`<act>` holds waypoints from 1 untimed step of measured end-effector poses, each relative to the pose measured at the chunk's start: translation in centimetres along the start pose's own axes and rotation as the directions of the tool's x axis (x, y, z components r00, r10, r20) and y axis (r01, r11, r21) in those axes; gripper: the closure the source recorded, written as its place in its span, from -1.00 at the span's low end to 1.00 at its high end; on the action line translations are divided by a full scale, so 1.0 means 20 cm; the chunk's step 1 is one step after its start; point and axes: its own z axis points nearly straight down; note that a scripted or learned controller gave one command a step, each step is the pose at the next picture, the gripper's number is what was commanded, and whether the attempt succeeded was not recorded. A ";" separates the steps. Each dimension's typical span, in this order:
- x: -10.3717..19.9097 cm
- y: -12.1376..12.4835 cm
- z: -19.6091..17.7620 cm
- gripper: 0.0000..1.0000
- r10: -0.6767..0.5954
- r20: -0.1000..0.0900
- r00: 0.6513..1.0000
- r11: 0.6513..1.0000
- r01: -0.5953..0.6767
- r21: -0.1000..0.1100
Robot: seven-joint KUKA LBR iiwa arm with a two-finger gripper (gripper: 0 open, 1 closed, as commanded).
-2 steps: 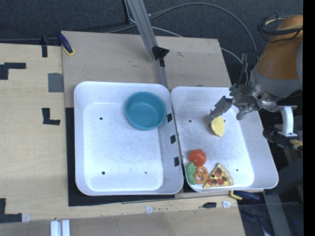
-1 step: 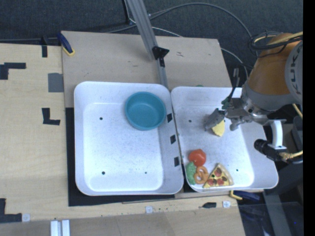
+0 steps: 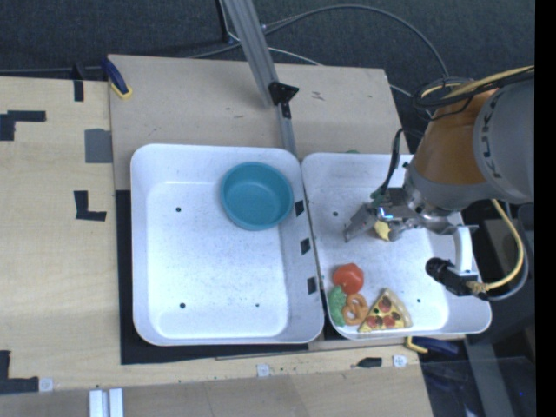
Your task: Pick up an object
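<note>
My gripper [image 3: 368, 224] hangs low over the middle of the right bin [image 3: 434, 307], under the grey wrist with its orange band. A small yellow object [image 3: 382, 230] shows right at the gripper's tip; whether it is held I cannot tell. Toward the bin's front left lie a red tomato-like piece [image 3: 348, 277], a green piece [image 3: 335, 301], an orange ring [image 3: 355, 308] and a pizza slice toy [image 3: 385, 312], clustered together and apart from the gripper.
A blue bowl [image 3: 256, 195] stands at the back of the left bin [image 3: 200, 276]. A slanted metal pole [image 3: 252, 42] comes down to the bins' shared back edge. Cables trail along the arm on the right.
</note>
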 end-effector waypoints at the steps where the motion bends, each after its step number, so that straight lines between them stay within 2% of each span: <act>1: 0.01 0.02 0.31 -1.00 0.000 0.000 1.000 1.000 0.000 0.001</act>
